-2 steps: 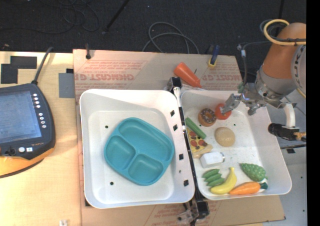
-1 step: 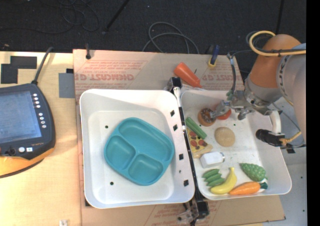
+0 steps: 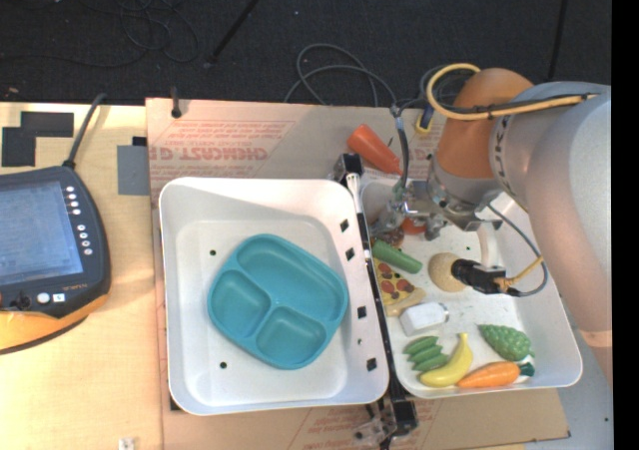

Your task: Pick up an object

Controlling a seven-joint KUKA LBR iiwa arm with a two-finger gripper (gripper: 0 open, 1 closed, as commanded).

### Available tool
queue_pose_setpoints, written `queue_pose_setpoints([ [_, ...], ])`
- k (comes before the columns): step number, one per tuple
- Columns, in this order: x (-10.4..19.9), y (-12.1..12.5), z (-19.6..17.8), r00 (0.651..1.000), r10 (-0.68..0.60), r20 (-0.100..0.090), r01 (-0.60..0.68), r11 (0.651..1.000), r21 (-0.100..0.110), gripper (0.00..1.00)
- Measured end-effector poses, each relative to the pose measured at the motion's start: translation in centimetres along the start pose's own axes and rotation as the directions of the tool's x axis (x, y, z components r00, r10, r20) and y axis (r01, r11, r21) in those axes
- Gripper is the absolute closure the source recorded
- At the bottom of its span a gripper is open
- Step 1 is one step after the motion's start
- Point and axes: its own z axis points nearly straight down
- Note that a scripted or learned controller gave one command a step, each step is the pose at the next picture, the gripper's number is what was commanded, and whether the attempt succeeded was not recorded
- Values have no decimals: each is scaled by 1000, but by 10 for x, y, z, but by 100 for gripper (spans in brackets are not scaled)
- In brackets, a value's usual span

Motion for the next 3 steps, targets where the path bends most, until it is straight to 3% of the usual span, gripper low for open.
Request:
queue_pose_setpoints([
  [1,-92,-3,5,1000,9,-3,-9,1000,2,0],
  [2,-130,-2,5,1000,5,-5,-5,1000,2,0],
  [3,-76,-2,4,1000,2,-4,-2,1000,2,0],
])
